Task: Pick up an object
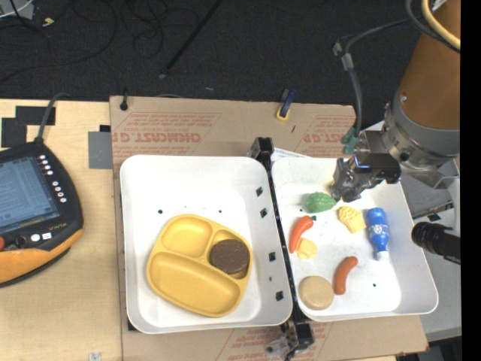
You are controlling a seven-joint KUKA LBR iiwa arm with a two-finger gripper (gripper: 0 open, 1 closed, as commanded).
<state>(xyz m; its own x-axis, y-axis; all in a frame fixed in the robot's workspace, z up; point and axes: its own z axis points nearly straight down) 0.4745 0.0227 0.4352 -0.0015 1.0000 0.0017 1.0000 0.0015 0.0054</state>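
My fingers (347,190) hang over the right bin (421,292), just beside the green toy (320,201); I cannot tell their spread. To grasp cleanly, I should centre over the green toy, then descend straight, avoiding the yellow piece (349,218) beside it.

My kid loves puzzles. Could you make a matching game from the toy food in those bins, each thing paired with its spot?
Things:
1. brown patty
2. blue bottle
3. green lettuce leaf
4. tan bun

Places:
A. right bin, near front edge
B. on the yellow divided plate, left bin
C. beside the gripper
D. right bin, towards the right side

Pairs: 1-B, 2-D, 3-C, 4-A
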